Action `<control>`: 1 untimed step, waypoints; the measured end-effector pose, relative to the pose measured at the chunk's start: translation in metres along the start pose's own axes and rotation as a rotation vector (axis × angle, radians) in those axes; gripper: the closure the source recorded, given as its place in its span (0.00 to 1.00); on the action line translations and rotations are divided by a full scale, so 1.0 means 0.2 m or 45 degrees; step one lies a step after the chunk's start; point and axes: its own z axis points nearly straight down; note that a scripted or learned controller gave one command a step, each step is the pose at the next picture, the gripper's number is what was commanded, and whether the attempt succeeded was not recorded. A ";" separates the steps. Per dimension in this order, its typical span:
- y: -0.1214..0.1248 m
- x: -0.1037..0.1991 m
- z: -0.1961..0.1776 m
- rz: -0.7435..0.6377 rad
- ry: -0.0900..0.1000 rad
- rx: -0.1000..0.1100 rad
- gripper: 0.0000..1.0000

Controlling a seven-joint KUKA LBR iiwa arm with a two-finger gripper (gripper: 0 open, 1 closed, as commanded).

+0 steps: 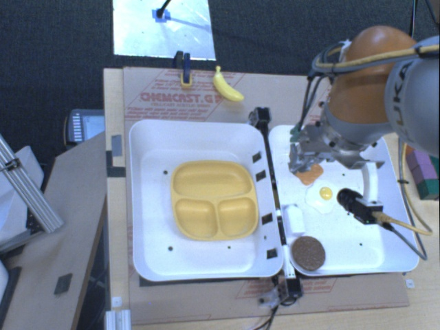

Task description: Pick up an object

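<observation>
The grey arm (405,95), with its glossy orange band, reaches in over the right bin (385,249), a shallow white tub of smooth plastic with rounded corners. The metal gripper (300,162) hangs at the bin's back left part, right at a small flat orange piece (311,176) with an uneven outline. From this angle it seems to touch the piece, and I cannot tell whether it is released or clenched.

Just in front of the orange piece lies a toy fried egg (321,196), a wavy white patch with a round yellow yolk. Nearer the front are a small white block (295,218) and a rough brown disc (309,252).

The left bin (148,205) holds a smooth yellow tray (210,199) with three moulded compartments. A curved yellow banana (227,86) lies on the printed cardboard (172,98) behind that bin.
</observation>
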 end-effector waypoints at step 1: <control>-0.01 0.27 0.09 0.000 0.000 0.004 1.00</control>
